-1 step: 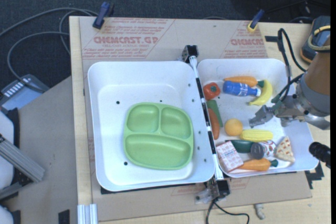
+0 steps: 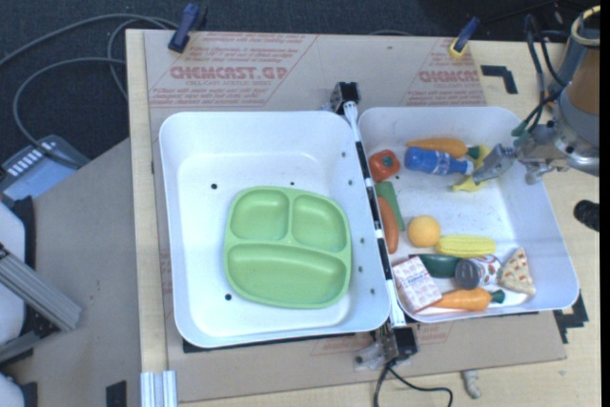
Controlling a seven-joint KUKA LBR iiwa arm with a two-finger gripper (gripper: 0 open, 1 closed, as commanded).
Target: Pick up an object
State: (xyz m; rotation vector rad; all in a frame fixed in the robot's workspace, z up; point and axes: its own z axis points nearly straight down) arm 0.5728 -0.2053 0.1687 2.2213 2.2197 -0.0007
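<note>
Banana [image 2: 468, 184] lies just below the hand [image 2: 498, 165].

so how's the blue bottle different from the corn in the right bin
The blue bottle is blue with an orange end and lies near the bin's far wall; the corn is yellow and lies further toward the near side. The bottle looks thicker, the corn slimmer. Both lie flat, roughly left-right.

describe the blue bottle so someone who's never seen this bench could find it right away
Look in the right bin, at its far end. The blue bottle lies on its side there, just in front of an orange carrot. It is the only blue item in the bin.
</note>
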